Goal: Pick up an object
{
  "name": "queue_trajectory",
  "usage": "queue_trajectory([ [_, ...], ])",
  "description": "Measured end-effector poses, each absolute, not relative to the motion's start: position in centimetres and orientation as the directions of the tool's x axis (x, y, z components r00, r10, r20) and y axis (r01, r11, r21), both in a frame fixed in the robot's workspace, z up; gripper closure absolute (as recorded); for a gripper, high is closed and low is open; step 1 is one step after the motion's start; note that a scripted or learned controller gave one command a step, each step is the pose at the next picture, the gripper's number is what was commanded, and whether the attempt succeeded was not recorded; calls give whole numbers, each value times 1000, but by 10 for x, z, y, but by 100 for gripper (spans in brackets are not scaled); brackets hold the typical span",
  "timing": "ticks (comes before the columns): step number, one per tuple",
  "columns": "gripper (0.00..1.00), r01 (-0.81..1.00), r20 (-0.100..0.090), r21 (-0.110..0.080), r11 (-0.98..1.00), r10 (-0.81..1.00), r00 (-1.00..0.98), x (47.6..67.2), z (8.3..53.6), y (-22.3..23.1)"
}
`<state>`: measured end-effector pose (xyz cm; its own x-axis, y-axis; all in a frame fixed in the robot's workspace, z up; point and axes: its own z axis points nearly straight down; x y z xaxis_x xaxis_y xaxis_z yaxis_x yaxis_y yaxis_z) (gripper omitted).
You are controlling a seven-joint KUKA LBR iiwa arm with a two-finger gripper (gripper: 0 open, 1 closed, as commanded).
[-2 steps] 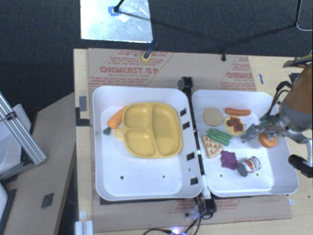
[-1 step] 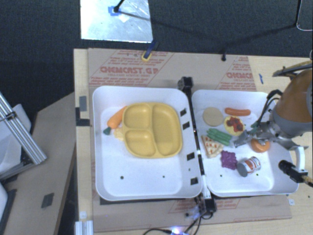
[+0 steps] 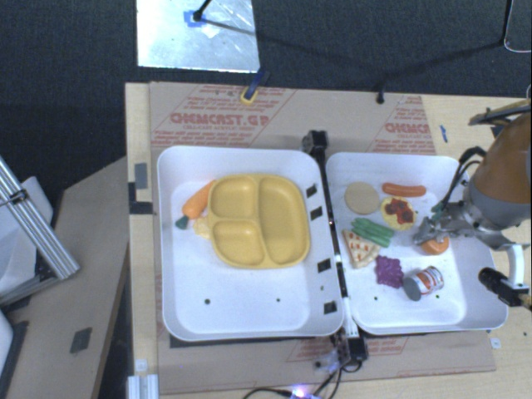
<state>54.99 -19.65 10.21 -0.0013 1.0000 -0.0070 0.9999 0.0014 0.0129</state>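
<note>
The grey metal tool (image 3: 434,225) reaches into the right white plastic bin (image 3: 474,310) from three o'clock. It sits right on top of a small orange round toy (image 3: 433,243). I cannot tell how wide the tool is. At nine o'clock from it lie a round yellow pizza toy (image 3: 398,213) and green toy beans (image 3: 371,230). A red toy can (image 3: 424,282) lies at six o'clock.
</note>
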Motion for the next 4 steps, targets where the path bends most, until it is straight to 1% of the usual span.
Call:
queue_trajectory([
  [1, 100, 1000, -2, 6, 4, 1000, -4, 553, 165, -193],
  [2, 100, 1000, -2, 7, 4, 1000, -4, 554, 220, -193],
  [3, 100, 1000, 2, 2, 10, 1000, -10, 550, 222, -135],
  [4, 100, 1000, 1, 0, 7, 1000, -7, 526, 215, -91],
])
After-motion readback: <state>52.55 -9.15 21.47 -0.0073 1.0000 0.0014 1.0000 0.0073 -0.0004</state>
